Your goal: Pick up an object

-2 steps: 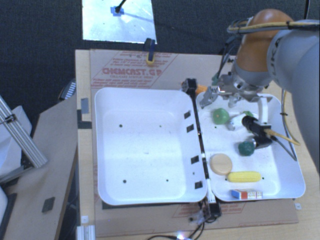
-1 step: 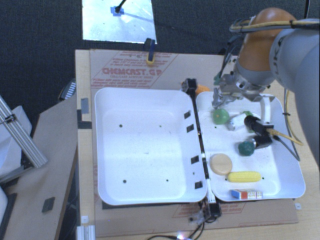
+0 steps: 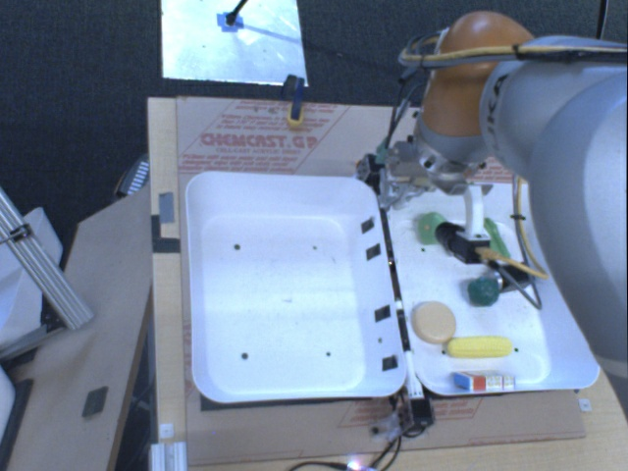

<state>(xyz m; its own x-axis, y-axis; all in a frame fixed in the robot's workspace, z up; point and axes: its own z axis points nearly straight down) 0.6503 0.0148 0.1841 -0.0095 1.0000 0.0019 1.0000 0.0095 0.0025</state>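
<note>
Red "CHEMCAST GP" lettering [image 3: 258, 140] marks the sheet behind the left bin [image 3: 211, 204]. Claw [image 3: 397, 186] sits near the right bin [image 3: 559, 346]; its opening probably hidden, cannot tell.

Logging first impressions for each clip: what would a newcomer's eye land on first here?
The big grey arm with its orange band looms over the right bin, its end effector near that bin's far left corner. Next come the small things in the bin: a yellow banana-like piece beside a tan disc.
</note>
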